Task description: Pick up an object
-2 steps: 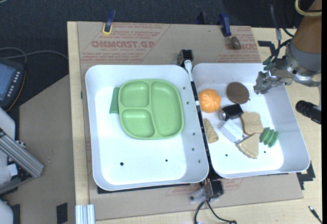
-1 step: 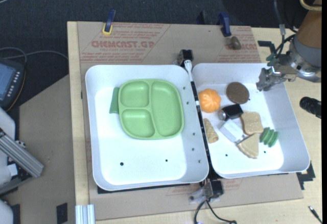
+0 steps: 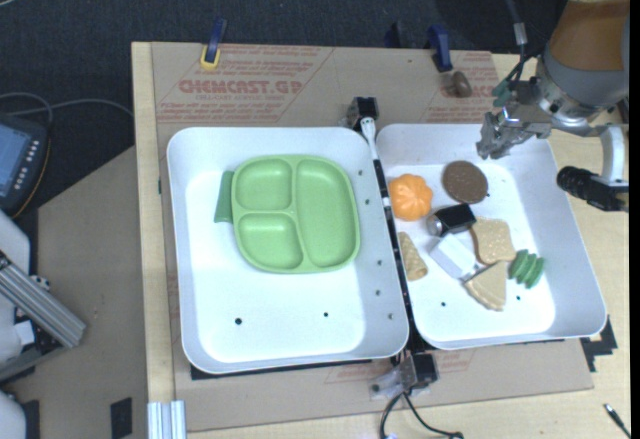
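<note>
Desk, right bin (image 3: 575, 257): gripper (image 3: 493, 145) state unclear, poised above crowded toys; risk of nudging brown disc (image 3: 465, 181) instead of grasping.

Two shallow white bins are counted on the bench, the left bin (image 3: 200, 257) and the right bin (image 3: 570, 267); one green divided tray (image 3: 296, 214), with three compartments, is counted in the left bin; the rest is counted relative to that tray, all to its right in the other bin: one orange round item (image 3: 410, 196) nearest the tray; one brown disc (image 3: 465, 181) beyond it; one small black and silver cylinder (image 3: 452, 219); one white flat piece (image 3: 452, 255); three tan bread-like pieces (image 3: 493, 241), (image 3: 488, 287), (image 3: 412, 257); one green ridged item (image 3: 526, 268) farthest from the tray.
</note>
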`<state>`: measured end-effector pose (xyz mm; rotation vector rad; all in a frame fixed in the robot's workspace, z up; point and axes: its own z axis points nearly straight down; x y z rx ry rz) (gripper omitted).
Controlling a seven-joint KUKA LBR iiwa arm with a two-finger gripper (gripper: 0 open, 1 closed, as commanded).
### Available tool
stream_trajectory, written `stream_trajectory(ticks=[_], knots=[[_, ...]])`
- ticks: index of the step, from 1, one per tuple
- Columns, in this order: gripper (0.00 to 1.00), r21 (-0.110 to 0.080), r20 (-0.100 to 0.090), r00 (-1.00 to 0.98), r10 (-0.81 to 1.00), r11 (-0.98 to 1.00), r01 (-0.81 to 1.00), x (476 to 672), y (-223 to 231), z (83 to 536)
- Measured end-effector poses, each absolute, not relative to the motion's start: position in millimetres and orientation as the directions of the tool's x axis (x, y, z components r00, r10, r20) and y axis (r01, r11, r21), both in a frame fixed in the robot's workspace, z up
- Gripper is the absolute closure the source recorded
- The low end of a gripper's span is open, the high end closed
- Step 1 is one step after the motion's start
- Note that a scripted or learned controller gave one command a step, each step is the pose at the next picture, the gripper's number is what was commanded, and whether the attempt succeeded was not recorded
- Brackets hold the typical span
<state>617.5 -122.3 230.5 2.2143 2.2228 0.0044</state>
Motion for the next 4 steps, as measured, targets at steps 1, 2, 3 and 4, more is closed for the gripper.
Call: stream_trajectory(ticks=[1,2,3,4], knots=[[1.0,0.005,-0.001,-0.004,1.0,0.004,1.0,653.5,-82.6,236.5],[1.0,-0.002,0.0,-0.001,1.0,0.001,1.0,660.8,-73.7,214.9],[1.0,0.005,-0.002,-0.001,1.0,0.001,1.0,671.5,-71.8,218.0],[1.0,0.006,-0.002,0.001,1.0,0.0,1.0,669.3,-81.5,232.0]])
